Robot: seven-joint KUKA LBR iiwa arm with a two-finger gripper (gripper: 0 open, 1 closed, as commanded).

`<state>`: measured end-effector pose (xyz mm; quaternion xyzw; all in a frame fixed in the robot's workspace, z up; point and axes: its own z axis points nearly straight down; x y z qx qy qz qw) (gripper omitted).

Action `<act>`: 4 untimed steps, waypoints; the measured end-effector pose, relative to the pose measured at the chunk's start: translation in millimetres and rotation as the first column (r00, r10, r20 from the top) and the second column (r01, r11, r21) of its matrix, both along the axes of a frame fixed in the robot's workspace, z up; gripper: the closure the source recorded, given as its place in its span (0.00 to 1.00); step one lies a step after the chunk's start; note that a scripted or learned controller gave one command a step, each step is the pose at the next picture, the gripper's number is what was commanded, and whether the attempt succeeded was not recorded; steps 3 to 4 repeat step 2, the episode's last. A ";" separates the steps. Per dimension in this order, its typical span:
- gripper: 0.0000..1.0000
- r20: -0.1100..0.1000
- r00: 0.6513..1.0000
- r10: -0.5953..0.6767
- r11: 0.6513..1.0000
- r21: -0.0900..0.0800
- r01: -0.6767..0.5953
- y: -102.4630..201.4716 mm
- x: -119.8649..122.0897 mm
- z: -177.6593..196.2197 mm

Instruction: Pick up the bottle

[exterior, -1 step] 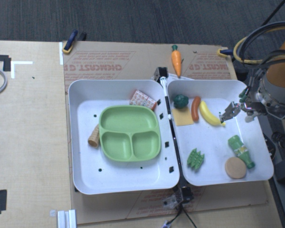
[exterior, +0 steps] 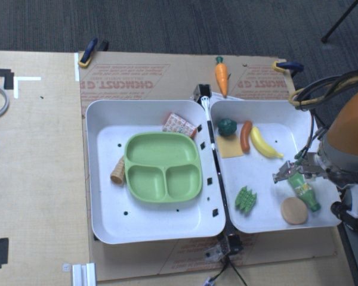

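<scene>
At the near rim of the right bin (exterior: pixel 268 228) lies a tan disc (exterior: pixel 295 211), touching the green bottle (exterior: pixel 304 193). The bottle's long axis slants away leftward, its upper end beneath the hand (exterior: pixel 288 173); whether that hand is clenched, I cannot tell. The bottle looks smooth, plastic, cylindrical.

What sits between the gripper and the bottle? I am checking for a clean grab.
Nothing visible does. The gripper is already right at the upper end of the green bottle in the right bin. The nearest item, a tan round piece, lies beside the bottle's lower end, not between them.
</scene>
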<state>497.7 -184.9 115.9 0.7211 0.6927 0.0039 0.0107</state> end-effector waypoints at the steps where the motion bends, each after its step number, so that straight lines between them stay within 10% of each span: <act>1: 1.00 -0.005 1.000 -0.002 1.000 0.002 0.002 0.1 -0.8 8.6; 2: 1.00 -0.022 0.987 -0.160 0.987 0.009 0.160 52.0 -4.5 143.9; 4: 1.00 -0.022 0.987 -0.160 0.987 0.009 0.160 52.0 -4.5 143.9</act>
